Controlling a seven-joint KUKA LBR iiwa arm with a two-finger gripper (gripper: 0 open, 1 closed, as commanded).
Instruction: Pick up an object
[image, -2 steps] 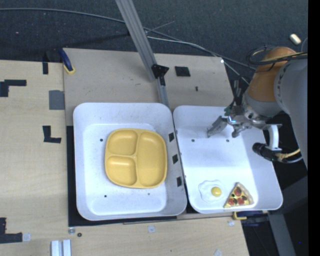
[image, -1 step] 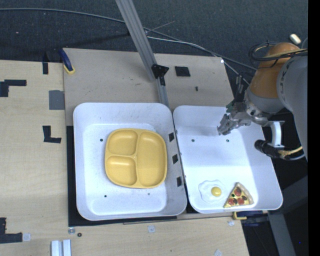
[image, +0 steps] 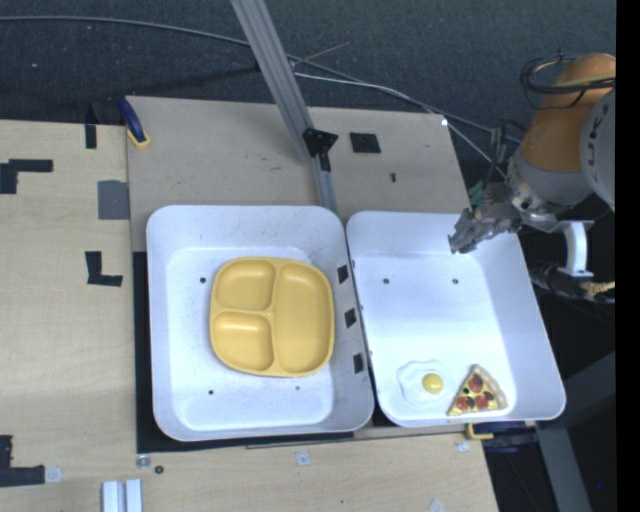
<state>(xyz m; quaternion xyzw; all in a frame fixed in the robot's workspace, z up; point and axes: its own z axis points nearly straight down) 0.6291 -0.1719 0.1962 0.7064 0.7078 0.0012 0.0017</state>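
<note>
A toy fried egg (image: 422, 382) and a toy pizza slice (image: 478, 391) lie side by side at the near edge of the right bin (image: 440, 300). My gripper (image: 466, 238) hangs over the far right corner of that bin, well away from both toys. Nothing shows between its fingers. The grey arm with its orange band (image: 560, 110) reaches in from the upper right.
A yellow divided plate (image: 271, 316) sits in the middle of the left bin (image: 180, 300). A grey pole (image: 285, 85) slants up from between the bins at the back. Cables run across the dark floor behind the bench.
</note>
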